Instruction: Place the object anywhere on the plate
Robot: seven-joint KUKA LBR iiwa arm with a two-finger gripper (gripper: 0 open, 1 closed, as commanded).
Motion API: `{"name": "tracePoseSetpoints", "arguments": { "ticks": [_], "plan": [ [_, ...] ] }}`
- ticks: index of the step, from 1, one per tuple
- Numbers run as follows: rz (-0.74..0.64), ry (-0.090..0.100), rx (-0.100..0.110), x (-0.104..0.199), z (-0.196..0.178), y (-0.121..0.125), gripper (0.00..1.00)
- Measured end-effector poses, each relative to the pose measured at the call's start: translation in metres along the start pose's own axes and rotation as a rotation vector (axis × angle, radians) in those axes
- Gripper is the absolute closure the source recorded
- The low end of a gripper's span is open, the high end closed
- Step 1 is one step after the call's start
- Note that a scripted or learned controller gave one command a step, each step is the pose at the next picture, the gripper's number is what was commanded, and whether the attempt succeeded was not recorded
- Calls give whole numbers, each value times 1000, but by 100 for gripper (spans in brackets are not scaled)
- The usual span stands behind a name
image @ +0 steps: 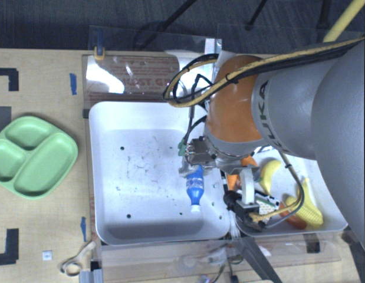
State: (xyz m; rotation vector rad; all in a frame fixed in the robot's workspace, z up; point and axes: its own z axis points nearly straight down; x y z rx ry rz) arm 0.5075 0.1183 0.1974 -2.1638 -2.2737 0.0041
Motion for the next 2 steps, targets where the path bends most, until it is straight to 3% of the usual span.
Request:
{"name": "tracePoseSetpoints", "arguments": {
  "ticks": [1,2],
  "plan": [
    [231,0,-3,11,-49,11,100],
    [230,-1,-3,11,-49,11,0]
  ]
}}
